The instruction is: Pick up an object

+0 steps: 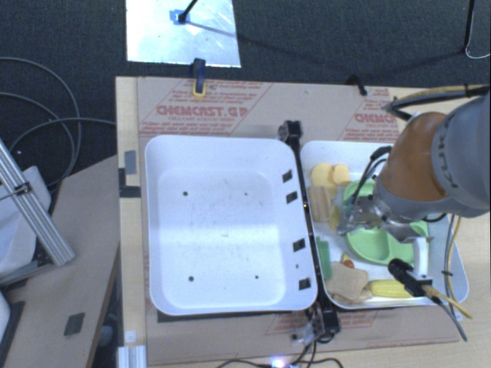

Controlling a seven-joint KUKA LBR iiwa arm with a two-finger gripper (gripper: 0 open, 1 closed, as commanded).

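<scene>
Objects (a yellow piece (328, 175), a green plate (376, 244), a corn cob (388, 288)) lie in the right bin (458, 271); I see the gripper (354, 215) low among them; grip state I cannot tell; nothing visibly lifted yet.

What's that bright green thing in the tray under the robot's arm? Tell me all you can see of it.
The green dish looks like a shallow, light-green plate or bowl of smooth plastic. It lies flat in the right bin, about mid-way along it. The grey arm covers its upper part, so its full outline is hidden. The pincer sits at its left rim. Below it lie a tan bread-like piece and a yellow corn-like piece, close by.
</scene>
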